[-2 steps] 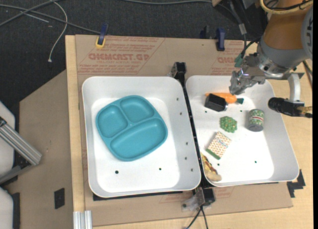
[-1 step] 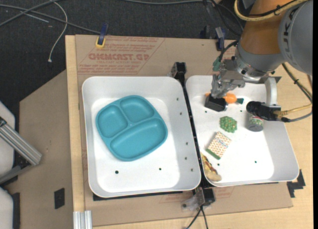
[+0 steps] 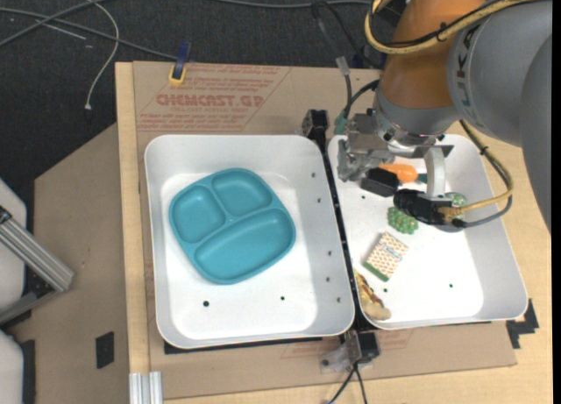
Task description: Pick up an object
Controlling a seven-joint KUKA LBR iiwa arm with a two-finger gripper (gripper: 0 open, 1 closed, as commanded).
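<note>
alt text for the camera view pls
A grey and orange robot arm reaches over the right white bin, which holds an orange item, a green item and a patterned packet. The left bin holds a teal divided plate.

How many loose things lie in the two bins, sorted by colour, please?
Blue: 1, divided plate
Orange: 1, chunk
Green: 1, knobbly piece
Pale patterned: 1, packet
Tan: 1, scrap
Total: 5
</note>
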